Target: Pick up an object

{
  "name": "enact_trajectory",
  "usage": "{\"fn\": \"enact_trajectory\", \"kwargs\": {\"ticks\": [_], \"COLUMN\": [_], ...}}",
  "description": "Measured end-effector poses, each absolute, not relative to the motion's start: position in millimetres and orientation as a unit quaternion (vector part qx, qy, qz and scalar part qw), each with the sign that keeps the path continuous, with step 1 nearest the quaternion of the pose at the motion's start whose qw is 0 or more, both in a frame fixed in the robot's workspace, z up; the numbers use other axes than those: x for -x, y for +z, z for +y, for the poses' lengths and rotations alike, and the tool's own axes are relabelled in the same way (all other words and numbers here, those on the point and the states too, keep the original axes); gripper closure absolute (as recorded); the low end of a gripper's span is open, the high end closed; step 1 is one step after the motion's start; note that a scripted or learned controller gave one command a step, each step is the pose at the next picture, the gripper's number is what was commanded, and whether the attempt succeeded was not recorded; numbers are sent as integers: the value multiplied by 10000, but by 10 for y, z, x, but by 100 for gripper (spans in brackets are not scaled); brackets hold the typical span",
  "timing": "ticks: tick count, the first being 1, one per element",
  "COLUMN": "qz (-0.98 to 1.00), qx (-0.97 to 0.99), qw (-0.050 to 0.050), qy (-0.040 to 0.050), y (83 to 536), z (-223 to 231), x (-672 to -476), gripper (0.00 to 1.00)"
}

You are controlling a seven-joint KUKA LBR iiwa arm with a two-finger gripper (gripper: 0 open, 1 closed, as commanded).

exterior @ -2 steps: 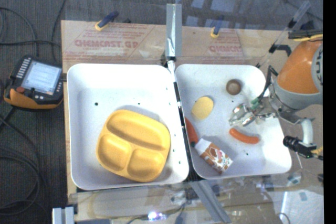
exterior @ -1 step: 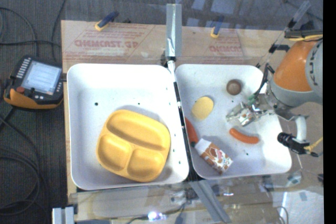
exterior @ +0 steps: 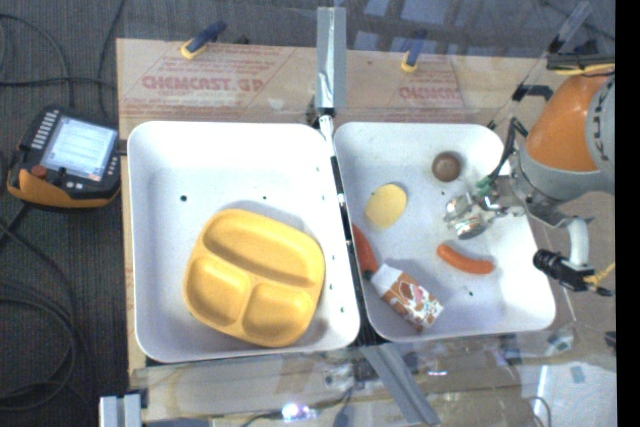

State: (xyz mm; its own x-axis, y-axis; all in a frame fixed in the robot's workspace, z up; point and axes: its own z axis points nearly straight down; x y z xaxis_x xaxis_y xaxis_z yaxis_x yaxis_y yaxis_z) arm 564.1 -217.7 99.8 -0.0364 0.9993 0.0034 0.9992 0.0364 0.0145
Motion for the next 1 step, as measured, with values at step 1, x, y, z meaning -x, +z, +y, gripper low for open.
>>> {"fn": "enact_trajectory", "kwargs": {"ticks": [1], "qz": [6234], "qx": [-7819], "qw": [-21], "qy": [-19], "y": [2109], "z": [-1695], "x": [-5236], "gripper": [100]}}
